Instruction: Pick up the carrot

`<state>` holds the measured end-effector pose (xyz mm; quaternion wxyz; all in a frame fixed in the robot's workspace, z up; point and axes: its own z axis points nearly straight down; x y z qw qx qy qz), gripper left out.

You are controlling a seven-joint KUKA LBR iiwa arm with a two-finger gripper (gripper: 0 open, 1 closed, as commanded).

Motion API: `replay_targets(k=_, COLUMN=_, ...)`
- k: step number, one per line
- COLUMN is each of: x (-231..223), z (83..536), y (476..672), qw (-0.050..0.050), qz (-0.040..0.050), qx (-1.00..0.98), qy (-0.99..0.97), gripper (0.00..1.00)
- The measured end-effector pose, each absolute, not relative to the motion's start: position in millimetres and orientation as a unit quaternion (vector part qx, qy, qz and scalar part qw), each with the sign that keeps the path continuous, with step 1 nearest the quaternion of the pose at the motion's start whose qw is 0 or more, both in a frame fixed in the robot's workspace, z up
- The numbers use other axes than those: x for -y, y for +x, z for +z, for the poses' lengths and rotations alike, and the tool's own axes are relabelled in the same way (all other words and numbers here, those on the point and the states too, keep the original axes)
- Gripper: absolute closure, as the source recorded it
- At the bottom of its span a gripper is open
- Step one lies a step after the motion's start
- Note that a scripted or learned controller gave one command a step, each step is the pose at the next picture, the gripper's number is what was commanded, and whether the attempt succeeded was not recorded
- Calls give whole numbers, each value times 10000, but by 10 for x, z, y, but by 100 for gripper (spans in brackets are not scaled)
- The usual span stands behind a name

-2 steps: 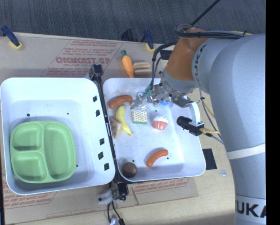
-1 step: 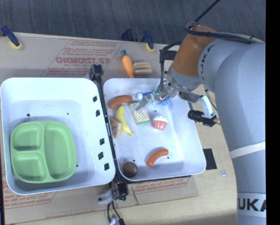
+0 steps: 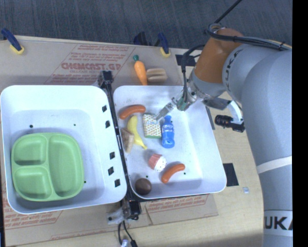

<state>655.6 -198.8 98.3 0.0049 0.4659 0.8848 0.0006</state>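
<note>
While the arm hovers: gripper [image 3: 170, 107] hangs over the right bin's [image 3: 205, 158] upper part, above the blue bottle [image 3: 167, 131]
Carrot [image 3: 140, 72]: lies outside the bins, on the cardboard just beyond the right bin's top rim, beside a bun [image 3: 156, 75]
Axis: long, running toward and away from the rim, green tip farthest
Bearing: up-left of the gripper, over the rim
Fingers: cannot tell whether open or closed

bins [image 3: 205, 153]: smooth white plastic | tray [image 3: 47, 166]: matt green plastic | bench [image 3: 51, 60]: printed cardboard
</note>
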Motion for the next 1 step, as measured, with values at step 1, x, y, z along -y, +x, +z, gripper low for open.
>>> replay_targets(k=1, x=1131, z=962, y=6595, qw=29, qz=11, qx=-8886, qy=4587, gripper=0)
